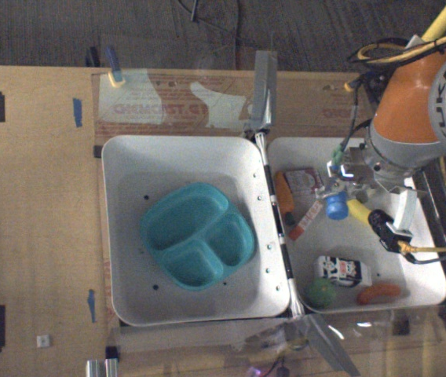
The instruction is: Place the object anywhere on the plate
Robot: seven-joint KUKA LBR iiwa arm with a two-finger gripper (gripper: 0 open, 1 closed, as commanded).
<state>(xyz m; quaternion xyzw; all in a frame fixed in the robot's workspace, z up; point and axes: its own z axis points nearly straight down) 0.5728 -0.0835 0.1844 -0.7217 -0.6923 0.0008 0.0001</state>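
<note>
Teal three-compartment plastic plate (198, 235) in left white bin (129, 171), hand (339, 181) above blue cylinder (335, 206), grip state unclear.

Readable markings: one brand name, one faint mirrored print

The arm (435, 93) bears the letters "KUKA" in dark print on its grey shell, up and to the right of the gripper (341, 181), running down the casing beside the orange band. Far to the gripper's upper left, a clear sheet (177, 100) on the bench carries pale, reversed lettering too faint to read.
</note>
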